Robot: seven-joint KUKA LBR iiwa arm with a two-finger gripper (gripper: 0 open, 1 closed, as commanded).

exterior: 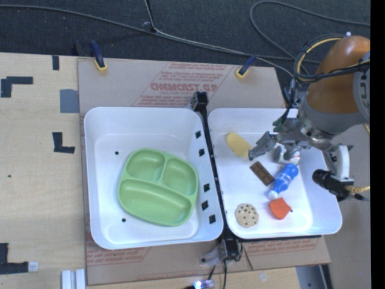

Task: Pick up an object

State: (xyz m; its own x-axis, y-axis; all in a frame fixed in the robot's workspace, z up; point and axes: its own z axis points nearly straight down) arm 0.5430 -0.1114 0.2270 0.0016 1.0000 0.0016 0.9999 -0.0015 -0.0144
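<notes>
Two white bins side by side on the bench (36, 161). Left bin (99, 131) in frame centre-left holds a green divided plate (158, 186), lying flat, roughly mid-bin.

Right bin (325, 221) holds five small items: yellow oblong piece (238, 143) at upper left of the bin, brown bar (261, 173) below and right of it, blue-and-white bottle (283, 180) lying tilted just right of the bar, orange block (279, 209) below the bottle and close to its lower end, round speckled cookie (246, 215) at lower left of the bin.

Arm comes in from frame right, orange band at upper right. Tool (274, 149) sits low over the upper middle of the right bin, fingers spread apart, one dark finger (261, 144) reaching left toward the yellow piece, the other nearer the bottle's top end. Nothing between the fingers. Bar and bottle lie just below the tool; cannot tell if a fingertip touches the bottle.

Cardboard sheet (180, 83) under both bins, clipped at its top edge. Black cables (180, 38) on the dark floor across frame top.
</notes>
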